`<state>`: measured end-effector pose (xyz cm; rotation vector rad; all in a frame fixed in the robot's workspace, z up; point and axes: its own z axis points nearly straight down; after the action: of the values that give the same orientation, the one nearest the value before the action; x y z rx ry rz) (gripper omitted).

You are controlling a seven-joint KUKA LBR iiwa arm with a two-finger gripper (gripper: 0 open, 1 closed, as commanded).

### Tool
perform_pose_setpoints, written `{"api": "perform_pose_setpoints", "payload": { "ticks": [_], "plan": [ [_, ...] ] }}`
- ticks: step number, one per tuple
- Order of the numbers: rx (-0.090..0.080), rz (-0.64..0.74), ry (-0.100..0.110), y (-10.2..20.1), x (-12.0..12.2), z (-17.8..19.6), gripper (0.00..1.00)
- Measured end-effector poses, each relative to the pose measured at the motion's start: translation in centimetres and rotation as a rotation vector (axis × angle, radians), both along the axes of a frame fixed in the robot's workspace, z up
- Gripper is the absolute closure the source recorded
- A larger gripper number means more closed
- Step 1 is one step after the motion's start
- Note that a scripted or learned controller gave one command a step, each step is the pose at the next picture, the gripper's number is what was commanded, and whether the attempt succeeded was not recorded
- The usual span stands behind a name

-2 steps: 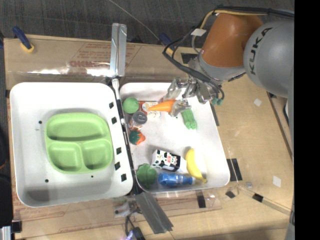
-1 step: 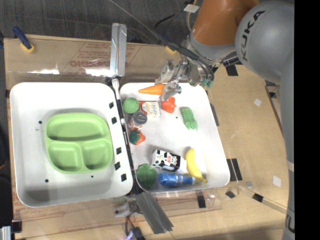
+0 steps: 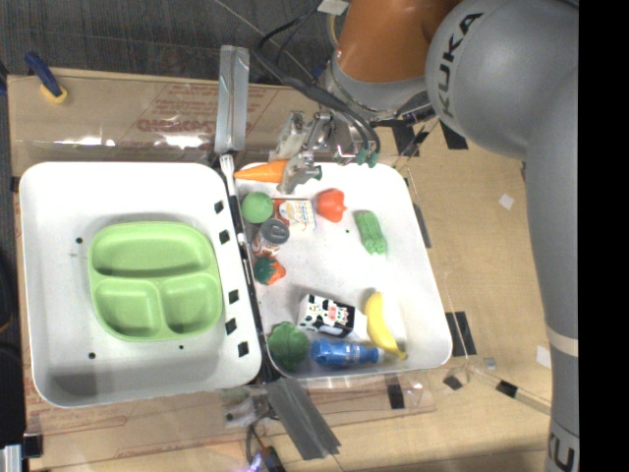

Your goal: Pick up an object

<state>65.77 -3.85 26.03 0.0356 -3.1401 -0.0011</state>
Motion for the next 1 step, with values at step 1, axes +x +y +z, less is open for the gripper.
{"api": "perform_pose_setpoints", "payload": {
  "ticks": [1],
  "plan": [
    [0.0, 0.033, 0.004, 6.12, -0.09, -1.86, 1.0]
  ]
}}
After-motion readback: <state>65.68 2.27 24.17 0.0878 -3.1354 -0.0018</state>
